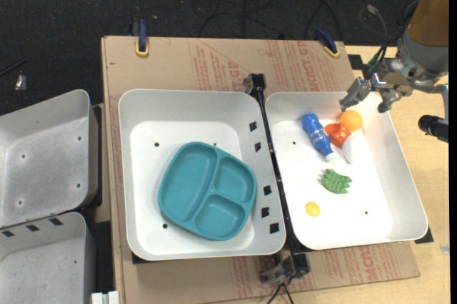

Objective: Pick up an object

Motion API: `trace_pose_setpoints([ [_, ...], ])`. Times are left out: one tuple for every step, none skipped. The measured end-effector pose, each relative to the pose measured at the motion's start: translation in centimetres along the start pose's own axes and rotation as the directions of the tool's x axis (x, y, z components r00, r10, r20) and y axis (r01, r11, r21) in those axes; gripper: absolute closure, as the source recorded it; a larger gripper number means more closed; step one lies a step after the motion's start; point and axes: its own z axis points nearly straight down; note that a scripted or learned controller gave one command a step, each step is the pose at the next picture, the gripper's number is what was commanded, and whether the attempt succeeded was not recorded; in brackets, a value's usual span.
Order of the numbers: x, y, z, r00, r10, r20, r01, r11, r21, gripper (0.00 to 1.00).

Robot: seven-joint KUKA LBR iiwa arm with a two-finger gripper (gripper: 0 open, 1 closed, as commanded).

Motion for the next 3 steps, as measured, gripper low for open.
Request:
trace_pose_setpoints([
  [0.1,0.3,-0.8,1.0,-0.003,0.002,0.003,1.0,-0.013,0.0],
  [-0.1,0.8,3.6,1.0,-0.002,0.002,0.002,1.0,-0.011,0.0],
  [-0.4,0.8,9.9,1.0,-0.001,0.001,0.001,1.0,-0.009,0.0],
])
